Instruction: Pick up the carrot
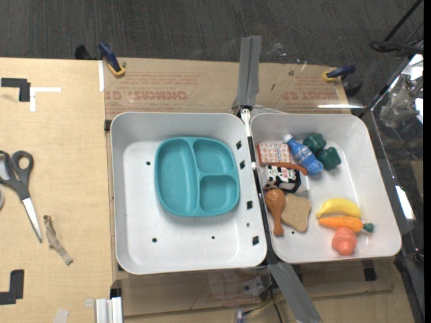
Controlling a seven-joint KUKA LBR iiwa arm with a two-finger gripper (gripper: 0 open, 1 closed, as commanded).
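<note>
The one carrot (pixel 345 223) lies at about four o'clock in the right bin (pixel 377 153), touching one banana (pixel 339 208) above and one peach-coloured fruit (pixel 344 241) below, near the front wall, with bare floor toward two o'clock; the tool's state cannot be told.

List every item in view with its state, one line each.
carrot: lying flat in the right bin, touching the banana
banana: lying just behind the carrot
peach: resting by the front wall
drumstick: lying flat, against the bread slice
water bottle: on its side
teal plate: upright in the left bin
scissors: closed, lying on the bench
</note>
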